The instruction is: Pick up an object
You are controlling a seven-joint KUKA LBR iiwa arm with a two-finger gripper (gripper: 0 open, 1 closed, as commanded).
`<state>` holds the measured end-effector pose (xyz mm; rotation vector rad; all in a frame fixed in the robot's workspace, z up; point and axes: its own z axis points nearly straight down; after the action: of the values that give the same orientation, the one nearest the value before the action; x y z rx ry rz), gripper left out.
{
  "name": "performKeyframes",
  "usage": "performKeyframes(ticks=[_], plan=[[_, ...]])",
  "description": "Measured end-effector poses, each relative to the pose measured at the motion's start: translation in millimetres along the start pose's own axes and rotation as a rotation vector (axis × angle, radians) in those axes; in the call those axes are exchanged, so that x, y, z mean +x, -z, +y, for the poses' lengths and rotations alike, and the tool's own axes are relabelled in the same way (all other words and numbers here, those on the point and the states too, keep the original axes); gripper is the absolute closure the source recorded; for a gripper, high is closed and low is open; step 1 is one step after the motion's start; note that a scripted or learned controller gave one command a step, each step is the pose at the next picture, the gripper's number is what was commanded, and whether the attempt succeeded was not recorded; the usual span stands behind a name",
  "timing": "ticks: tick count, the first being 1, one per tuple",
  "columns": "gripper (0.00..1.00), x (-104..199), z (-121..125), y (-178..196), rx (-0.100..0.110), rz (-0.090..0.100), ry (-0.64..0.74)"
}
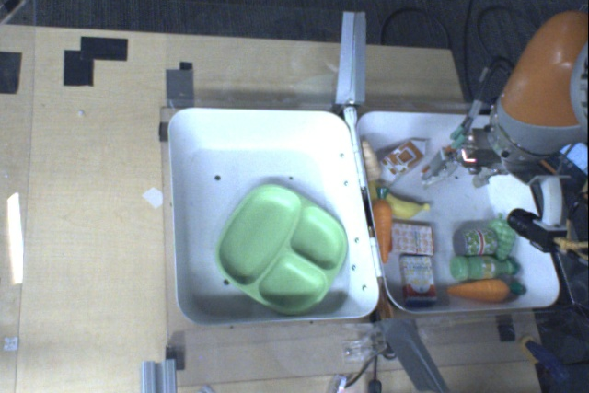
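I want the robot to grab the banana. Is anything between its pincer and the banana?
Nothing visible blocks it. The pincer hangs over bare white floor of the right bin, and the banana lies below and left of it across open floor. A snack packet sits off to the pincer's left, beside that path.

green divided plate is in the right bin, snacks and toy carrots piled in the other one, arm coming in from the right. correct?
Not quite. The camera view shows the green divided plate lying in the left bin, not the right. The snacks and toy carrots are in the right bin, and the arm does come in from the right.
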<state>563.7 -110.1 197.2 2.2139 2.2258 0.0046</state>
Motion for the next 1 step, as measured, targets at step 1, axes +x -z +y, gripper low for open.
performKeyframes(ticks=[1], plan=[[0.0, 9.3, 64.5, -81.6, -0.042, -0.006, 0.117]])
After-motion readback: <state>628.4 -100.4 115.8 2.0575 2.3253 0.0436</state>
